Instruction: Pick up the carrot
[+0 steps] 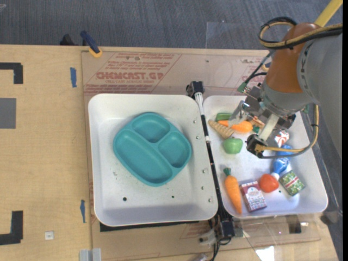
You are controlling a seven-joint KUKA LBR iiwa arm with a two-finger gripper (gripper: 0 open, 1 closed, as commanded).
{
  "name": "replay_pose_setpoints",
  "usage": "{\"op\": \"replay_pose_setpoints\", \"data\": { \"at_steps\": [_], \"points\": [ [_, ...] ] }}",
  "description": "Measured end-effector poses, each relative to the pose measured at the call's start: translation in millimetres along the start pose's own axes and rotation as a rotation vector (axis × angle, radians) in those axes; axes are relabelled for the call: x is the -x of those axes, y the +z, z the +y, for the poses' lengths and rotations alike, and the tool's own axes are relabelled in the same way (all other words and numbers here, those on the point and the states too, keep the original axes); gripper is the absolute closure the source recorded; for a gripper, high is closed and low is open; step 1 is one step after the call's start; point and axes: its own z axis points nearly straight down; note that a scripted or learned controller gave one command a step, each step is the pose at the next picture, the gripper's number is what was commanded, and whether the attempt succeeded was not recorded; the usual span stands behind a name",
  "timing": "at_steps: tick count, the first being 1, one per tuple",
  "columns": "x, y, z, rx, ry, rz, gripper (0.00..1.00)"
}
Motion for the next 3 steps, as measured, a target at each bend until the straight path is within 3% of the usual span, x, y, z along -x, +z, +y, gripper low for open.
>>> {"op": "replay_pose_setpoints", "data": {
  "at_steps": [1,2,3],
  "points": [
    [33.4,91.1,23.1,-0.007,0.071,-0.002,0.00],
    [31.7,80.7,22.7,-0.009,0.070,-0.002,1.00],
    [-60.5,-2.5,-71.6,-0.004,0.225,0.007,1.00]
  ]
}}
